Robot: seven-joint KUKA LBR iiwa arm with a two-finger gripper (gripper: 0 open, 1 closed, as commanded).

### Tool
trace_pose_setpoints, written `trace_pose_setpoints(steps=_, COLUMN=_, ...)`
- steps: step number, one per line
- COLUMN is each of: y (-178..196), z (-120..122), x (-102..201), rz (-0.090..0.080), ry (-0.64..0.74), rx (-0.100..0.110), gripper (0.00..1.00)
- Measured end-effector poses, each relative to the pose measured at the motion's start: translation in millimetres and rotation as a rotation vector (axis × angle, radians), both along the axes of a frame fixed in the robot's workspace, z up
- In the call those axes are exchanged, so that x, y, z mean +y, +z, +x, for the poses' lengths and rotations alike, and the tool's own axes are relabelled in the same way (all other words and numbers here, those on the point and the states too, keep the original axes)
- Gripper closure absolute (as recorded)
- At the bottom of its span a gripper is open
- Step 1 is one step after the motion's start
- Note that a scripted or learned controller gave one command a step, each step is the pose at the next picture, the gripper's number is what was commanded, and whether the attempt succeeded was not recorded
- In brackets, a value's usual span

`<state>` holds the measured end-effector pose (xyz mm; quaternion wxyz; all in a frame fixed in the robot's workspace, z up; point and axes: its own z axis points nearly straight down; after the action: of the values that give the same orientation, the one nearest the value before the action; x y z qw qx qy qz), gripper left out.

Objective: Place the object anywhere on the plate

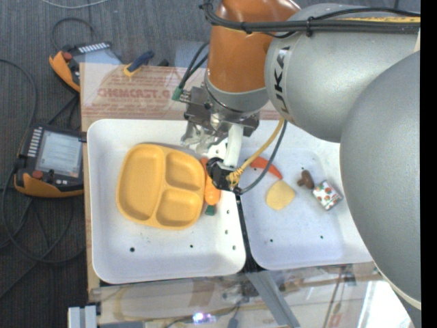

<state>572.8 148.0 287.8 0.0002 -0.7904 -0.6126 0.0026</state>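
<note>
I see the carrot [212,196] as a small orange piece with a green end, and the green end points to 6 o'clock. It lies in the left bin [136,255], just beside the plate [121,190], at about 4 o'clock from the plate's middle. It sits in the narrow strip between the plate's rim and the bin's right wall. I cannot tell if it touches the rim. Its upper end goes under parts of the arm.

The plate is yellow, with three compartments. Its 3 o'clock edge is close to the bin's right wall, so there is little room on that side. More white floor shows at 6 o'clock of the plate, and a thinner strip shows at 9 o'clock.

The claw [203,141] hangs over the plate's rim at 1 o'clock, near the far wall of the bin. I cannot tell whether it is open or closed, because the wrist covers it from above.

In the right bin [293,241] an orange piece [265,165] lies at 10 o'clock. A pale yellow slice [280,197] is near the middle, and a brown lump [305,179] and a small box [326,195] are at 3 o'clock. White floor shows at 6 o'clock of that bin.
</note>
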Motion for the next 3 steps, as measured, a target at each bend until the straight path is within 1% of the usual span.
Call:
trace_pose_setpoints(steps=1, y=93, z=-22, x=38, rz=-0.002, ry=-0.317, rx=-0.003, gripper=1.0)
trace_pose_setpoints(steps=2, y=-23, z=5, x=20, rz=0.0, ry=-0.154, rx=0.002, gripper=1.0)
trace_pose_setpoints(steps=3, y=-23, z=5, x=21, rz=0.001, ry=-0.153, rx=0.001, gripper=0.0)
